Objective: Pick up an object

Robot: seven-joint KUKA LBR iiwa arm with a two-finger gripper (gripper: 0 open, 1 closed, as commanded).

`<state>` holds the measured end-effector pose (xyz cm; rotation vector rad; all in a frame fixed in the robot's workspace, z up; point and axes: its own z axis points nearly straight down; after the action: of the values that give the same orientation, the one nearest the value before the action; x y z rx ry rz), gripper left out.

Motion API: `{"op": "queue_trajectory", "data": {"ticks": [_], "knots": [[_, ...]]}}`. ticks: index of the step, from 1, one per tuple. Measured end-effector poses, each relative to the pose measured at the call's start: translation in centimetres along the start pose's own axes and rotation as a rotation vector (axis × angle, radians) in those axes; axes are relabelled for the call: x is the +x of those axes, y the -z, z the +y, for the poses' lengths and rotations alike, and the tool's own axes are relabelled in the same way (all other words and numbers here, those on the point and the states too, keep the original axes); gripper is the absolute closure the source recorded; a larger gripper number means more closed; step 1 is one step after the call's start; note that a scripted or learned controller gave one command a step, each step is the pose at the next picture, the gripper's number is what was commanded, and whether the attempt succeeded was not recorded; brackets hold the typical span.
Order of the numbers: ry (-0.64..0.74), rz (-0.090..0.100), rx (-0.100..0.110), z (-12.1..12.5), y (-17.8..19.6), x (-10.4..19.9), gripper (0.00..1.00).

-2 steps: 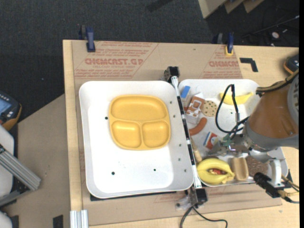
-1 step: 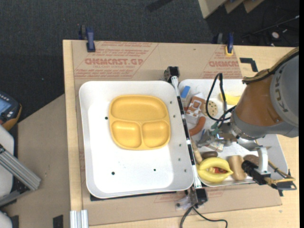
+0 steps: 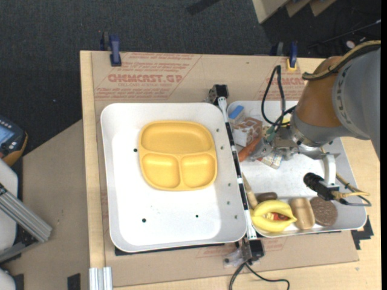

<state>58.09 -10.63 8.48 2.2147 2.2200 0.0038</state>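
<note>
Camera view: no object is seen lifted, so the pick is judged not yet done. The arm [image 3: 338,95] is lowered into the right bin [image 3: 357,222]. The pincer [image 3: 273,145] is set among wrappers [image 3: 249,128] at the bin's far end; its state cannot be told. The banana [image 3: 273,215] lies well apart, at the near edge.

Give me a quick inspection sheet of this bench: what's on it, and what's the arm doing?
Surface: bench bearing two white bins, left bin and right bin.
Job's things: yellow banana-like toy, tan piece, brown disc, orange item, all in the right bin.
Clutter: yellow divided tray in the left bin.
Grippers: gripper low over the right bin's far end; grasp unclear.
Cables: black cable looping by the arm.
Surroundings: dark carpet; blue clamps.
</note>
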Motion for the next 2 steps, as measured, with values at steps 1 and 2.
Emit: {"op": "queue_trajectory", "data": {"ticks": [1, 2], "knots": [[-0.001, 0.0, 0.003, 3.3, 0.0, 1.2, 0.0], [-0.001, 0.001, 0.003, 3.2, 1.0, 1.2, 1.0]]}}
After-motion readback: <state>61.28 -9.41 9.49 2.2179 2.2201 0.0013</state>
